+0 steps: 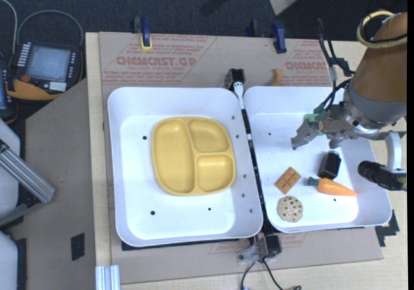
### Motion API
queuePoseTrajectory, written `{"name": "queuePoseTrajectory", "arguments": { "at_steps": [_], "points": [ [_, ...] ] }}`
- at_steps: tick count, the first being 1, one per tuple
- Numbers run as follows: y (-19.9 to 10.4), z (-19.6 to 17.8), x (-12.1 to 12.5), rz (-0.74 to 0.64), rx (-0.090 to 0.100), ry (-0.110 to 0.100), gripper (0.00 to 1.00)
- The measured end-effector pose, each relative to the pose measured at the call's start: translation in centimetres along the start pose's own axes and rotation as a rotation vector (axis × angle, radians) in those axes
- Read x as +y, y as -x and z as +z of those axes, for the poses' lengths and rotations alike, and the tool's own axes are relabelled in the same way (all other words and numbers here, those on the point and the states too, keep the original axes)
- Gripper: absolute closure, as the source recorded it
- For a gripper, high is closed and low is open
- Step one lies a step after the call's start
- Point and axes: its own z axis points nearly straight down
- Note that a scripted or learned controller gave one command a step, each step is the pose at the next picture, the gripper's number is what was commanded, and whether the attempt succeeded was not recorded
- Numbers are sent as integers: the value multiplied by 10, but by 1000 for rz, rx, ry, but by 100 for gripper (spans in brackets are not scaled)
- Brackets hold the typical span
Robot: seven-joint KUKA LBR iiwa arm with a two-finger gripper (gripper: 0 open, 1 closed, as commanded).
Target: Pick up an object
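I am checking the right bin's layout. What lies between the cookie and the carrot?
In the camera view, the stretch between the cookie and the carrot is bare white bin floor. The cracker sits above it, not between them.

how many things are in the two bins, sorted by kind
yellow divided plate: 1
cookie: 1
cracker: 1
carrot: 1
black block: 1
total: 5
The plate lies in the left bin; the other four lie in the right bin.
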Motion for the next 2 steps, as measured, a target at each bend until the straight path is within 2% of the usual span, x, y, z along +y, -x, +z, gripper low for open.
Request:
{"name": "queuePoseTrajectory", "arguments": {
  "at_steps": [1, 2],
  "points": [
    [0, -7, 3, -3, -2, 14, 0],
    [-3, 36, 1, -2, -1, 9, 0]
  ]
}}
